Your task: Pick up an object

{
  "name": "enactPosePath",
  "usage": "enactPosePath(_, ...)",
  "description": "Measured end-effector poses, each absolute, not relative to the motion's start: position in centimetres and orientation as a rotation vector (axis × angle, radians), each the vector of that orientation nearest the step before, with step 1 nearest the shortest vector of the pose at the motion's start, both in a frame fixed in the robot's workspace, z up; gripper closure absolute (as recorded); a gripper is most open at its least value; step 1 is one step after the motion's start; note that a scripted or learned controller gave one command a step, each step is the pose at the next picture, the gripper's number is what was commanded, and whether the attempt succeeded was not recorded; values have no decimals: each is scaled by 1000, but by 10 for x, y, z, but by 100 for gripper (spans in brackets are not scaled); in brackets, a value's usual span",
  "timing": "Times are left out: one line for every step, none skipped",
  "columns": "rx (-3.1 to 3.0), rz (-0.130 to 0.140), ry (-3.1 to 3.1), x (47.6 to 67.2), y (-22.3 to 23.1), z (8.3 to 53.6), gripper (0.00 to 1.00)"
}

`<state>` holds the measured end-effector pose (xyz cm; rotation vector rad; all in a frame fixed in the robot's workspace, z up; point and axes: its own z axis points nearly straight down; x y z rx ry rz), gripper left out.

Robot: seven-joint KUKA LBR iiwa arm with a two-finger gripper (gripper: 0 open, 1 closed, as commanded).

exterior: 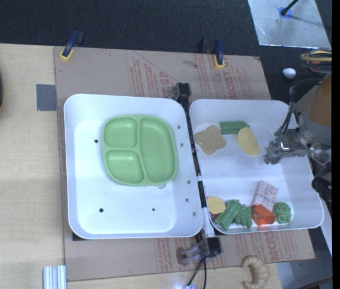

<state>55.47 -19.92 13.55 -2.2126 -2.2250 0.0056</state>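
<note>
Objects all loose in right bin [296,179]: yellow piece [248,141], toast [210,140], green beans [232,214]. Gripper [273,154] low by yellow piece, grip state unclear, nothing visibly held. Pick not done.

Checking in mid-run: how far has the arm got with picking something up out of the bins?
Done: the gripper has reached over the right bin, near its right wall. In hand: nothing visible between its fingers. Left: the whole grasp and lift. The yellow piece, the green piece and the tan toast-shaped piece lie just left of it, with more toy food along the front edge. The green divided plate sits in the left bin.
</note>
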Motion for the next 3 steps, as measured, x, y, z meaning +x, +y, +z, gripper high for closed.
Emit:
enactPosePath(-2215, -3, -2231, 569, -147, 229, 100)
enactPosePath(-2214, 5, -2227, 587, -156, 193, 100)
enactPosePath(-2214, 5, -2225, 587, -156, 193, 0)
